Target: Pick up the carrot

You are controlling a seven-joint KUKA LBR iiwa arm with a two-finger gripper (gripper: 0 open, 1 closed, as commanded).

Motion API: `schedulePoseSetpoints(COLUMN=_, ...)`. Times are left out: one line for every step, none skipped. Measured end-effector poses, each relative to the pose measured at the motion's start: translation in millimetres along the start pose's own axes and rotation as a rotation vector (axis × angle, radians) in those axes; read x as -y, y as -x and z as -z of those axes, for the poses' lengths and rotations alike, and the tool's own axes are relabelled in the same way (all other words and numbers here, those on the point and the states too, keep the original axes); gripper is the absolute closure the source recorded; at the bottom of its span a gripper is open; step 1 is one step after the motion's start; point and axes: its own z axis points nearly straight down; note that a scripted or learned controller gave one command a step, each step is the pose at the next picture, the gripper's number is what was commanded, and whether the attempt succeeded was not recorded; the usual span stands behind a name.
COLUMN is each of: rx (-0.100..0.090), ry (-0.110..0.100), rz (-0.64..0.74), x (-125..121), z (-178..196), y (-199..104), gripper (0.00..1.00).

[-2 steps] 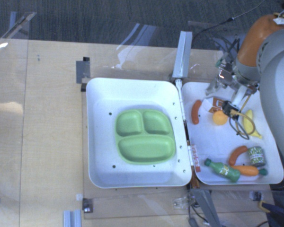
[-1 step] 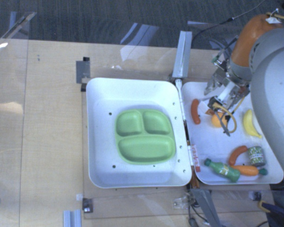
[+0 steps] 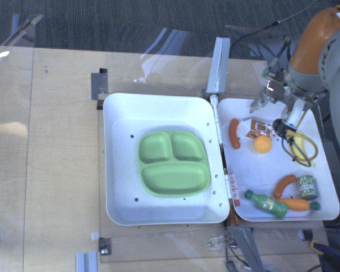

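While your gripper [image 3: 279, 98] hovers over the right bin's [image 3: 323, 152] far edge, finger spread can't be told; nothing's seen in it. Carrot [image 3: 297, 204] lies at the near edge, beside the green bottle [image 3: 266, 203].

Carrot [image 3: 295, 204] hemmed in at right bin's near wall [image 3: 283, 218]: green bottle [image 3: 266, 203] touching on left, can [image 3: 306, 187] and sausage [image 3: 284, 185] just behind. Open floor mid-bin; access from above.

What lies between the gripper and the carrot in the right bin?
In the camera view, the yellow banana lies between the gripper and the carrot, with a small green can just above the carrot.
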Motion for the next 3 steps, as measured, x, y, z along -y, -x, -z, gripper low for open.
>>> schedulePoseSetpoints(rx=-0.008, ry=0.017, rz=-0.199, x=-10.8, z=-47.4, y=-10.0, gripper=0.0)
schedulePoseSetpoints(rx=0.0, ry=-0.001, rz=0.098, x=-4.0, z=-29.6, y=20.4, gripper=0.0)
schedulePoseSetpoints(rx=-0.001, ry=0.005, rz=-0.155, x=-17.9, z=-46.2, y=3.2, gripper=0.0)
